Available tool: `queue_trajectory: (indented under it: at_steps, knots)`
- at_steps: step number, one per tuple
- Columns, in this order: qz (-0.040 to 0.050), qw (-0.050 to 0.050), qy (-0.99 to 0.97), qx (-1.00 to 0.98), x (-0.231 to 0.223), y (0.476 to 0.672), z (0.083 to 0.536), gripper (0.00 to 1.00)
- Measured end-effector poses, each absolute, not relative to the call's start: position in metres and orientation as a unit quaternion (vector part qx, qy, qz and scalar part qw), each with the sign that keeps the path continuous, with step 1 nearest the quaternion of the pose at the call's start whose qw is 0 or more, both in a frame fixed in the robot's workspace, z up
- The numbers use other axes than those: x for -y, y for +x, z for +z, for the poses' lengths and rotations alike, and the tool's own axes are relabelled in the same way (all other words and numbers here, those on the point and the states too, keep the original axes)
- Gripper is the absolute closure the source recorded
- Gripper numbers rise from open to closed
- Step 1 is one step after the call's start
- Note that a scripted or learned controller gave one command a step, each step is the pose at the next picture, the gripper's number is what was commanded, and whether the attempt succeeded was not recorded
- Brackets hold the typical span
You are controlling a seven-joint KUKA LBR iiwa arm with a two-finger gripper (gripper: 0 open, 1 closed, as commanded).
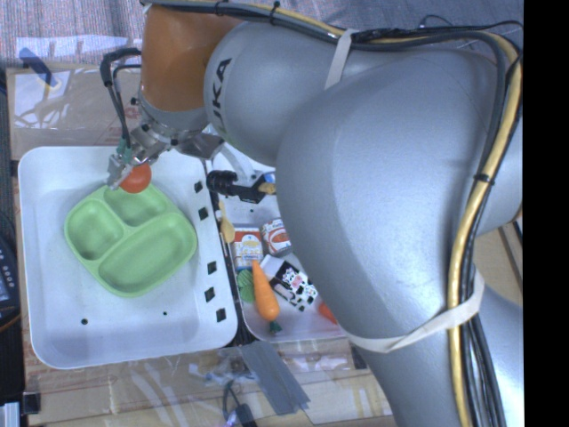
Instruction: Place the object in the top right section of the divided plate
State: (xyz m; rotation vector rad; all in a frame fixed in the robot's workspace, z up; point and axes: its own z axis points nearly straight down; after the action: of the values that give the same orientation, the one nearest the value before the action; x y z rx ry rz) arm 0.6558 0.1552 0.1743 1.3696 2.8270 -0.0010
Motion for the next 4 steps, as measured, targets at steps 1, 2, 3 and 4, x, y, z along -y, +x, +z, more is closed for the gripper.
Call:
queue_trajectory:
  at_steps: [1,2,3,4]
  knots:
    - [0.0038,0.004,0.309,-0.951,-0.18,0.658,0.102,1.0]
    - [0.004,0.003,0.308,-0.951,-0.181,0.658,0.103,0.0]
    - [0.0004,0.002,0.105,-0.995,-0.214,0.636,0.18,0.0]
    - [0.0002,0.002,0.104,-0.995,-0.213,0.637,0.19,1.0]
